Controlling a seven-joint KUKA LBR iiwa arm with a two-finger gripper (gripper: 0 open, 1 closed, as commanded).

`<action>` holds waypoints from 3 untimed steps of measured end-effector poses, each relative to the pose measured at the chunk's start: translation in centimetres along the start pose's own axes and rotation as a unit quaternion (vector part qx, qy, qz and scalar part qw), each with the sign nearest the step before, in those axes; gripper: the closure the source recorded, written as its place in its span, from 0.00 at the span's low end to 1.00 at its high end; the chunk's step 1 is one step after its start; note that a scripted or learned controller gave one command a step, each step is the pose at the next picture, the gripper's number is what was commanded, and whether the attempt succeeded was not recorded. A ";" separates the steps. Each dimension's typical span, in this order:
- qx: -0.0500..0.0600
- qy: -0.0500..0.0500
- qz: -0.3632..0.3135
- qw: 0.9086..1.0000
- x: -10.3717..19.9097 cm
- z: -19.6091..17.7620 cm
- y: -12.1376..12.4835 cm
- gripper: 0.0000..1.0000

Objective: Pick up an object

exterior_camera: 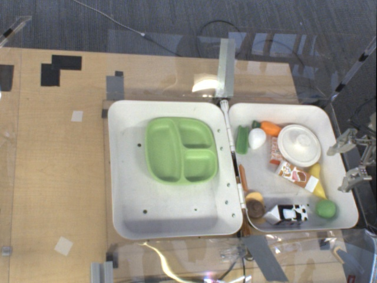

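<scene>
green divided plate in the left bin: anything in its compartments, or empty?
Empty. The green divided plate lies flat, right side up, in the left bin; all three compartments show bare green, with nothing resting in them.

**A robotics test bench in a lab**

Clearly a research workspace, not a home. Pale plywood benchtop [53,175] marked with black square tape patches [59,68] and small grey tape squares [76,116]. Two shallow white plastic bins [126,217] side by side, fixed between grey metal brackets [226,66]. Clear acrylic panels [330,63] standing around the far corner. Loose thin cable [88,7] trailing over grey carpet [177,5]. Toy food [327,209] as test props.
</scene>
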State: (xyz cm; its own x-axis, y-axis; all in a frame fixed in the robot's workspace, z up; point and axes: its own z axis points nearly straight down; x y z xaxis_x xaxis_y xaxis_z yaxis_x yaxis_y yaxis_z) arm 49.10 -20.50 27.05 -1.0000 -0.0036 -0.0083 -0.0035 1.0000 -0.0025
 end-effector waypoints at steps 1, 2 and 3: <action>0.002 -0.006 -0.003 1.000 -2.2 13.9 2.8 0.00; 0.008 -0.029 0.045 0.999 -3.2 15.5 6.2 0.00; 0.001 -0.021 0.052 0.998 -9.6 15.0 12.0 0.00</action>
State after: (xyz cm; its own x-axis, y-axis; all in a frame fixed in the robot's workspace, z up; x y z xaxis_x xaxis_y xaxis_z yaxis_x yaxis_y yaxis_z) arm 58.80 -8.52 12.08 -0.9937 0.1001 -0.0511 0.1003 0.9950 -0.0013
